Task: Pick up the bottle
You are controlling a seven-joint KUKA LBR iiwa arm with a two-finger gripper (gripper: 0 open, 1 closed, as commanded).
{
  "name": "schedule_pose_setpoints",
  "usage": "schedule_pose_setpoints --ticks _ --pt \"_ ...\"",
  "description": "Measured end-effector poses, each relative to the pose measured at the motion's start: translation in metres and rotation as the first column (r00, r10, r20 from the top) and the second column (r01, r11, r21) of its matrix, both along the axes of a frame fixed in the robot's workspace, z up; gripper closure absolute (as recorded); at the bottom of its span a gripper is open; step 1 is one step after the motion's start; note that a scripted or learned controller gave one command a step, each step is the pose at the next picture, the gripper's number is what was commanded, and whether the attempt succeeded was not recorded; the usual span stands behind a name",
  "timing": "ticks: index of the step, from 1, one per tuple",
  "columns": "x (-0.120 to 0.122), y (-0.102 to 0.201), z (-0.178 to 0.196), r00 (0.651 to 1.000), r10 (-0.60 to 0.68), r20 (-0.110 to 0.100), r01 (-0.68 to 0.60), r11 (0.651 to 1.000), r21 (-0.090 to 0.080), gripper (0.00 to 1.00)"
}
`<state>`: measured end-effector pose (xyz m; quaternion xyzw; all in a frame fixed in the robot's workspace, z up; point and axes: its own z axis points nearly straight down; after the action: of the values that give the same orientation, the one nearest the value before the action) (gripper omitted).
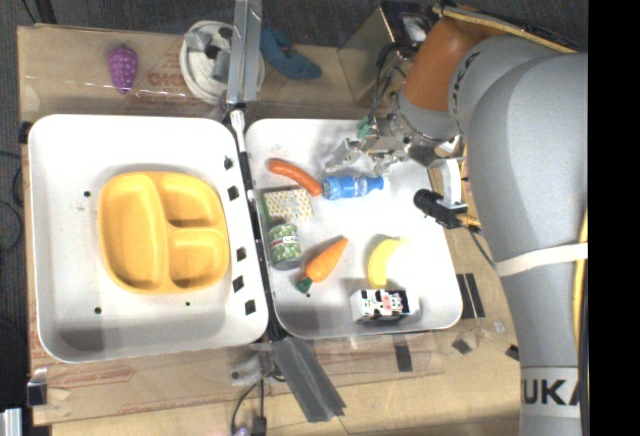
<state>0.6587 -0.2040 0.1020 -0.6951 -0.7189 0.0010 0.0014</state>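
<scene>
Bottle first: it lies on its side in the right bin, toward the far half, blue body with its cap end pointing right, just right of the sausage.

By size, the grey arm comes in from the right with its orange band above the wrist. The left bin holds a yellow tray. In the right bin lie the bottle, the sausage, a patterned box, a green can, a carrot, a banana and a small black and white carton. Far of the bins, on the bench, sit a white roll, a blue toy and a purple one.

The gripper hangs just far of the bottle, close above it. Its fingers look spread, with nothing between them, though the metal is cluttered and hard to read.

To do this step well, I judge the gripper should shift slightly nearer, centre over the bottle's middle and turn so the fingers close across the narrow width, not along its length. It should descend low enough to straddle the round body, which may roll. The sausage is close on the left, so keep clear of that end.
</scene>
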Motion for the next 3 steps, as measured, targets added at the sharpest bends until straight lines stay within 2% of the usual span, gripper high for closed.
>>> schedule_pose_setpoints --ticks 1,2,3 --pt "0.001 0.001 0.010 1.000 0.006 0.000 -0.006 1.000 -0.001 1.00" --pt "0.001 0.002 0.010 1.000 0.007 0.000 -0.007 1.000 -0.001 0.00" --pt "-0.018 -0.004 -0.009 0.996 0.085 0.001 -0.085 0.996 0.001 0.00"
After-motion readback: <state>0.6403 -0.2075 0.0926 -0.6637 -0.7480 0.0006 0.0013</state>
